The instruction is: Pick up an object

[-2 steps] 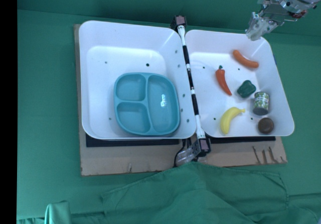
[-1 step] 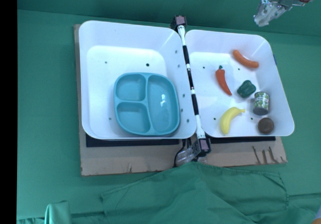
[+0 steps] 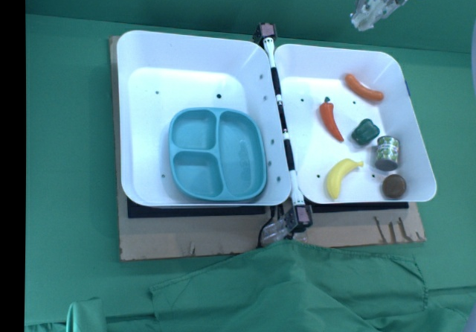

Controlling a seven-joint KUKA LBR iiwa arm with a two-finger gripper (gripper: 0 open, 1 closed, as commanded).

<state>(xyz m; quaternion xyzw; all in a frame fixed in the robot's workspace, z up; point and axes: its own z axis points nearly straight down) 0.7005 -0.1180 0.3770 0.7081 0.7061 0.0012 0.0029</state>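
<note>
Two white bins sit side by side on the bench. The left bin [image 3: 149, 62] holds one teal divided plate [image 3: 217, 153]. The right bin [image 3: 416, 167] holds six candidate objects: one banana [image 3: 339, 176], one sausage [image 3: 364, 88], one chili [image 3: 331, 120], one green pepper [image 3: 365, 132], one can [image 3: 387, 152], one brown round item [image 3: 394, 186].

The gripper [image 3: 368, 14] hangs high above the right bin's far rim, well apart from every object. Whether its jaws are apart or together cannot be told; nothing shows between them.

Likely faults:
- The pepper, can and brown item lie near one another and near the right wall; a descent there risks nudging a neighbour or striking the wall.
- The can and sausage are rounded and could roll from a closing grip.
- The chili is thin and lies flat; fingers may close above it.
</note>
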